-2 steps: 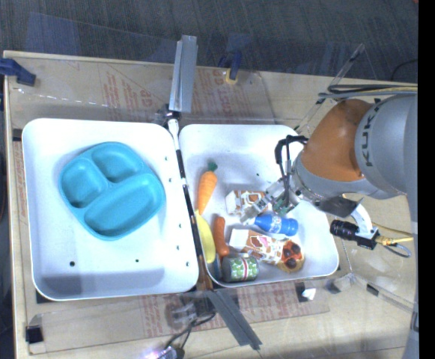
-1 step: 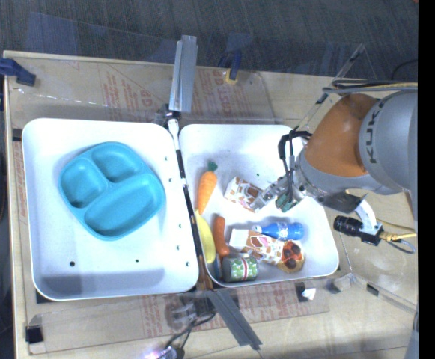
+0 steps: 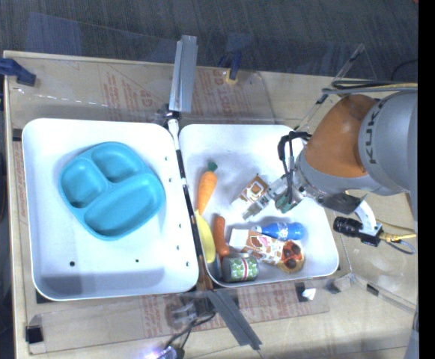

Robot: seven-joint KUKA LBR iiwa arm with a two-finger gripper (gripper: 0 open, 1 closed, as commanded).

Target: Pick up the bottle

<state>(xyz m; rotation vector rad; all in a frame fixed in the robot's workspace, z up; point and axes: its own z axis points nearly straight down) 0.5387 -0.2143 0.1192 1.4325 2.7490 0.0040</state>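
The bottle (image 3: 284, 231) is small, blue and white, and lies on its side near the front right of the right bin (image 3: 232, 137). My gripper (image 3: 280, 197) hangs low over that bin, just above the bottle in the view and right beside a small brown-and-white carton (image 3: 253, 191). The grey arm with its orange band (image 3: 337, 144) reaches in from the right. Nothing can be seen held at the gripper's tip.
The right bin also holds a carrot (image 3: 205, 188), a red sausage (image 3: 219, 235), a banana (image 3: 204, 239) along the left wall, a green can (image 3: 239, 268) and a printed box (image 3: 271, 248) just in front of the bottle. A blue divided plate (image 3: 112, 189) lies in the left bin (image 3: 45, 260).
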